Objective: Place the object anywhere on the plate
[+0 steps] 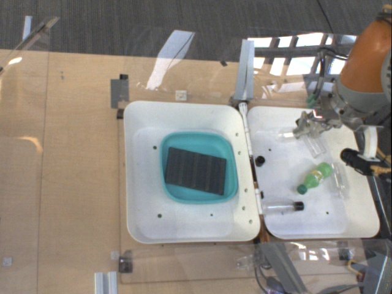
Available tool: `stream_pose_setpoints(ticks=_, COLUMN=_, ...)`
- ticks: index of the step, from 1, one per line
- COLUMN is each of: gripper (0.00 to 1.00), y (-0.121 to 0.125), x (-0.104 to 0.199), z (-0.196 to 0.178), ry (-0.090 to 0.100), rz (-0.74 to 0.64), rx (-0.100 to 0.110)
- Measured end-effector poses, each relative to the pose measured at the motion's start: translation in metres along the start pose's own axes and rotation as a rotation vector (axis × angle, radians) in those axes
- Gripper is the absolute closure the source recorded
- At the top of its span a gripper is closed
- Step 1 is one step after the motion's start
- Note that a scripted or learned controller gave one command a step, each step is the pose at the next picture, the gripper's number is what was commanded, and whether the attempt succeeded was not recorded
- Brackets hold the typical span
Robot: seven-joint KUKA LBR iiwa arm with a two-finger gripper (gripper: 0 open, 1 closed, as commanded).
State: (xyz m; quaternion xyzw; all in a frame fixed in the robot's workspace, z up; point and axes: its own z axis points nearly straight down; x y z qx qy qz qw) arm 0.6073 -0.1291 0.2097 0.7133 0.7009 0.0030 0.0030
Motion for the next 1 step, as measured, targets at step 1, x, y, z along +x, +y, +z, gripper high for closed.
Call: stream_pose_setpoints(ticks=1, gripper=0.0, y=0.0, x=-0.0001, z=0.0, ry=0.0, rz=0.0, rx=0.0)
